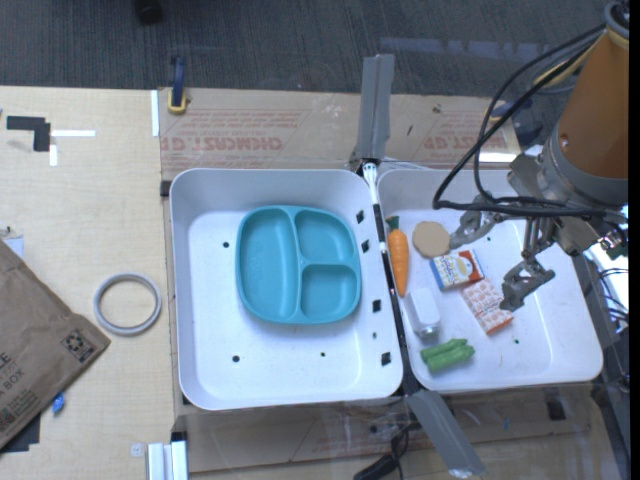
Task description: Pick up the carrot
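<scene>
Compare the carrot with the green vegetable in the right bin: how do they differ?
The carrot is orange and tapered, lying lengthwise along the bin's left wall; the green vegetable is stubbier, lying crosswise near the front edge. The carrot is longer. Both lie flat in the right bin, apart from the tool.

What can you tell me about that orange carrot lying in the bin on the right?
The carrot is a small orange toy-like piece, smooth as plastic, with a bit of green at its top end. It lies flat in the right bin, lengthwise against the wall it shares with the left bin, green end pointing away from the camera and tip tapering toward it. A round tan disc sits just beside it. The gripper is off to its right, not touching it.
</scene>
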Action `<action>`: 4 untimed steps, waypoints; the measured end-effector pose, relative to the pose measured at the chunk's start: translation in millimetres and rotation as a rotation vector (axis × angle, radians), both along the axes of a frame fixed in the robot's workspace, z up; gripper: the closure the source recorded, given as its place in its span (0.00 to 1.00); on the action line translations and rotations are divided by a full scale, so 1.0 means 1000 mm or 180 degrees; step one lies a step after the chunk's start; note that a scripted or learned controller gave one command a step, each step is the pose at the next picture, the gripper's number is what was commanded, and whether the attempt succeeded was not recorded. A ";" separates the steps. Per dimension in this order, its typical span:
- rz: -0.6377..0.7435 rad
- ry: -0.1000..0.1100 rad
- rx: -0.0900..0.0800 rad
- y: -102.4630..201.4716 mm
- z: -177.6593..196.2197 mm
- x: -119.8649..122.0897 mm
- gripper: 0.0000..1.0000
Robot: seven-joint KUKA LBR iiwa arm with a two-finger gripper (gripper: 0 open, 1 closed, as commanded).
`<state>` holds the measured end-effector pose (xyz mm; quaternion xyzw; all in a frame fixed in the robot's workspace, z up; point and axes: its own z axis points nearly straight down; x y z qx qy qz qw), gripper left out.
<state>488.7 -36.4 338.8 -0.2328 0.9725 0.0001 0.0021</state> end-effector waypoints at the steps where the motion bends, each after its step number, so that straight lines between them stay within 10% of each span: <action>1: 0.0424 0.0010 0.0002 0.019 -0.148 0.025 0.00; 2: 0.1705 0.0000 0.0000 0.018 -0.147 0.063 0.00; 3: 0.1706 0.0001 0.0000 0.018 -0.147 0.063 0.00; 4: 0.2581 0.0009 0.0000 0.037 -0.148 0.010 0.00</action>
